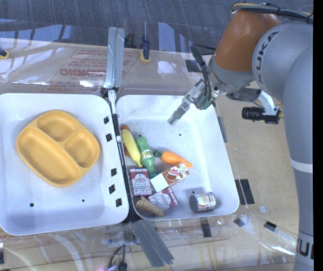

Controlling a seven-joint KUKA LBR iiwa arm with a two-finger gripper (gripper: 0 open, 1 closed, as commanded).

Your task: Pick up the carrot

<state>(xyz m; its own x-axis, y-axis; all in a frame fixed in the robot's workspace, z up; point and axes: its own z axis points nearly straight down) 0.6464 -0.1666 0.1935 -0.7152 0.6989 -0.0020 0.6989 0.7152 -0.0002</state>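
On the left, a white bin (3, 208) holds a yellow divided plate (58, 147) with three compartments, lying toward the bin's upper left. A grey metal bar (114, 58) stands behind the seam where the two bins meet.

The right bin (221, 157) carries a cluster of small items along its left and lower part. Nearest the seam lies a yellow banana-like toy (130, 145), slanted, with a green bottle (146, 155) just beside it on its right. Below these sit a small dark red packet (139, 182), a brown bread-like piece (149, 207) at the lower edge, and a red and white carton (171, 178). The carrot (174, 158) lies near the middle of this bin, orange, with its point toward the right, touching the carton's upper edge and just right of the green bottle. A small tin can (203, 201) lies on its side toward the lower right corner.

The gripper (175, 118) hangs over the upper part of the right bin, well apart from the carrot, slanting down to the left. Whether the jaws are apart or together cannot be told. The orange band (242, 38) and grey arm (294, 83) fill the right side above the table (257, 208).
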